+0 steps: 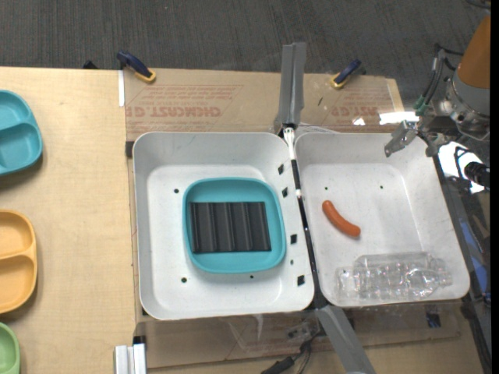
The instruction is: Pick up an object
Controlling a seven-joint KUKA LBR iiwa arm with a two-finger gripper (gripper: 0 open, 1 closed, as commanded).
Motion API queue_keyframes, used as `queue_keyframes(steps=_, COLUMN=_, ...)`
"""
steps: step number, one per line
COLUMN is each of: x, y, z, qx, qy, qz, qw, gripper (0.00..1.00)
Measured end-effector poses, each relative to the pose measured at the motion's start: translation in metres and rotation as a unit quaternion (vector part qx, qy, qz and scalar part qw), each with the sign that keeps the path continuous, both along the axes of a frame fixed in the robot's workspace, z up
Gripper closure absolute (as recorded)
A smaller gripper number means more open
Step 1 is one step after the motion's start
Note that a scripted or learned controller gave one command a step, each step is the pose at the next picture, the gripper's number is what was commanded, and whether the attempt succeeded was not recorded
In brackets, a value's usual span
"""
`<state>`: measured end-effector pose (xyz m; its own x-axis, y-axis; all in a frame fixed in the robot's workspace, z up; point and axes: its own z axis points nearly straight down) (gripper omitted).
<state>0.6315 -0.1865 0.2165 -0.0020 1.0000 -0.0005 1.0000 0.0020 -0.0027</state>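
Here, landmark: the right bin [437, 179], the white tray nearer the arm; every place below is given from it.

Sausage: a small orange-red sausage [341, 218] lies loose on the right bin's floor, toward its left wall and about midway front to back. It stands apart from everything else there, which I judge makes it the easiest thing to pick.

Bottle: a clear crumpled plastic bottle [394, 276] lies on its side along the right bin's near wall. It seems to rest against that wall, so it would likely be harder to get a grip on.

Teal tray: a teal dish with a dark ribbed insert [231, 226] sits in the middle of the left bin [156, 209], just across the right bin's left wall.

End effector: the end effector [412, 135] hangs above the right bin's far right corner, well apart from the sausage and the bottle. Nothing is between its fingers; how far they are parted I cannot tell, as they are small and glare covers them.

Stage: the pick is not yet begun. The arm must travel left and toward the near side of the right bin, then descend.

Surroundings: blue clamps [136, 65] pin cardboard to the bench [62, 115] beyond the right bin's far wall, presumably to keep it from sliding.
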Motion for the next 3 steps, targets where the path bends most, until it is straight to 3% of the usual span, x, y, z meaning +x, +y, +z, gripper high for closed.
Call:
queue_keyframes(steps=1, x=-0.036, y=0.077, z=-0.087, qx=0.0005, qy=0.000, qz=0.121, qw=0.9927, gripper=0.00)
queue_keyframes(steps=2, x=-0.066, y=0.087, z=-0.126, qx=0.0006, qy=0.000, qz=0.146, qw=0.9893, gripper=0.00)
queue_keyframes(steps=3, x=-0.066, y=0.085, z=-0.116, qx=0.0003, qy=0.000, qz=0.143, qw=0.9897, gripper=1.00)
